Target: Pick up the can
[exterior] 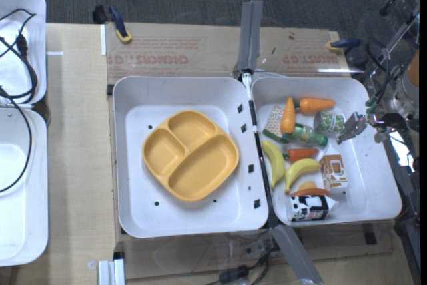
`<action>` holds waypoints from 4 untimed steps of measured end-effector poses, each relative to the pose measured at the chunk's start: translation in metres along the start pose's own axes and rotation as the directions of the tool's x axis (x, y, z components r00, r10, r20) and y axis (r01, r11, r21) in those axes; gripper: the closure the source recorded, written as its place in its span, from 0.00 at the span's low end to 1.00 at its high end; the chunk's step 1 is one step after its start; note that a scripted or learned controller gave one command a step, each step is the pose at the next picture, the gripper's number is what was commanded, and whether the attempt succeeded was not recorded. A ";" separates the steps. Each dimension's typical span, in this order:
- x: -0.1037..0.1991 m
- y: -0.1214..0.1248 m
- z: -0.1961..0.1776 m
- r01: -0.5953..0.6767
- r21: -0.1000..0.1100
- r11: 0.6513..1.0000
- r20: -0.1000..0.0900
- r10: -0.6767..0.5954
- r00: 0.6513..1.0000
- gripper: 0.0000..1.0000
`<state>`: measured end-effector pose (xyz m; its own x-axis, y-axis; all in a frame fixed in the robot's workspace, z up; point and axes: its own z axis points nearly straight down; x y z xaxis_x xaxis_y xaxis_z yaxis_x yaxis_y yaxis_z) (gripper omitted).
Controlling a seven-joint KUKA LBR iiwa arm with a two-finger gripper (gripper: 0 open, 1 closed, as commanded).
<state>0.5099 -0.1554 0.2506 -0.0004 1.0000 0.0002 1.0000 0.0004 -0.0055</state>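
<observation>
1. Can [328, 121]: it lies on its side in the right bin [373, 200], toward the far right part, its green-and-white label facing up and one round end turned toward the bin's right wall.
2. Neighbours crowd it on the left: a green bottle [305, 135] lies just beside it, an orange carrot [315, 104] sits just behind, and a second carrot [287, 116] stands a little further left. The side toward the gripper looks free.
3. The gripper [351, 127] hangs just to the right of the can, low over the bin; its metal fingers appear spread and nothing sits between them, so it holds nothing.
4. Handling, as a judgement: the can is probably a light toy or small tin, stiff-walled, with a smooth, slippery label. Lying down, it will likely roll if nudged on its curved side.
5. The best hold seems to be across the curved body at mid-length, fingers closing on opposite sides square to the long axis, so it cannot squirt out endwise.
6. Risk: a finger landing on the bottle, or pushing the can into it, would spoil the grasp.
</observation>
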 end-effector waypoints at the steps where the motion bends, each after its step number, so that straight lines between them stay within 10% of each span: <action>1: -0.005 0.059 0.019 -0.195 -0.001 0.981 0.001 0.195 0.981 0.00; 2: -0.030 0.075 0.106 -0.211 0.000 0.977 0.000 0.211 0.977 0.00; 4: 0.012 0.010 0.161 -0.136 -0.001 0.991 -0.001 0.136 0.991 0.00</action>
<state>0.5189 -0.1435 0.0898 0.1355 0.9908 0.0004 0.9908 -0.1355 -0.0043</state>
